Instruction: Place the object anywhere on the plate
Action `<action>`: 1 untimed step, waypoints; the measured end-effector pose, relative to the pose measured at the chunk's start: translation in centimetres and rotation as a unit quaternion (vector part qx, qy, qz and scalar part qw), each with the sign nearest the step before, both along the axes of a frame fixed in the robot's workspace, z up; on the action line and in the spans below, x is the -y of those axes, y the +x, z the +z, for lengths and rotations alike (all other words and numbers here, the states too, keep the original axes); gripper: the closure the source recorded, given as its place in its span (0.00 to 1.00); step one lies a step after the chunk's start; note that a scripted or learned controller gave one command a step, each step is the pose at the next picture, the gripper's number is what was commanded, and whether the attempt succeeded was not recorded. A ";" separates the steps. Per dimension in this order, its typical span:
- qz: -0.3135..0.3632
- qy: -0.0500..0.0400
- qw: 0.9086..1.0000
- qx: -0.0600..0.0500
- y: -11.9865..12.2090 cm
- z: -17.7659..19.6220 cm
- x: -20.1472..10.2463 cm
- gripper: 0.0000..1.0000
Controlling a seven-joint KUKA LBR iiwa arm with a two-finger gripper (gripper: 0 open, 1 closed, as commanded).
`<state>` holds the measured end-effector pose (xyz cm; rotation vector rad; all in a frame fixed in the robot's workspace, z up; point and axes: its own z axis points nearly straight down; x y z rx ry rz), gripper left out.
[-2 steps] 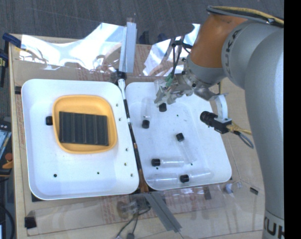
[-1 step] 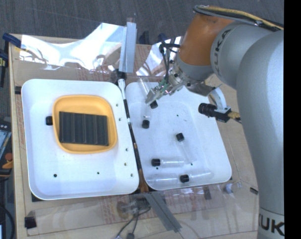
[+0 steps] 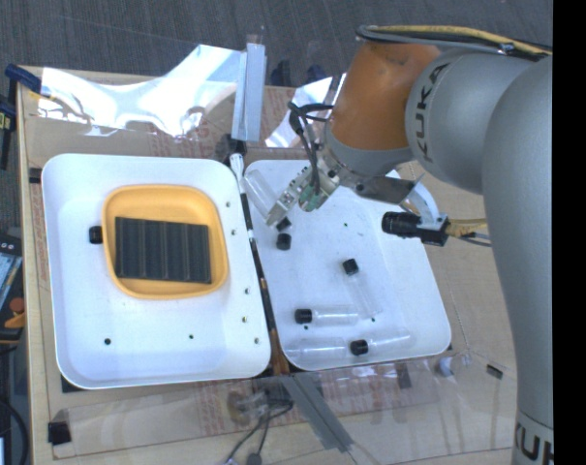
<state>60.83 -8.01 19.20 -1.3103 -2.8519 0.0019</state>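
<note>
the plate (image 3: 167, 206) is yellow and sits in the left bin (image 3: 70, 337). it has a dark ribbed mat on it. the gripper (image 3: 291, 201) hangs over the top left corner of the right bin (image 3: 423, 327). i cannot tell if it is holding anything. clear tubes with black caps lie in the right bin. one tube (image 3: 331, 314) lies flat near the front, long way left to right, well below the gripper. the plate is to the gripper's left, across the wall between the bins.
</note>
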 end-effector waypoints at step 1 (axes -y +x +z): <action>0.000 0.000 1.000 0.000 0.0 0.0 0.1 0.00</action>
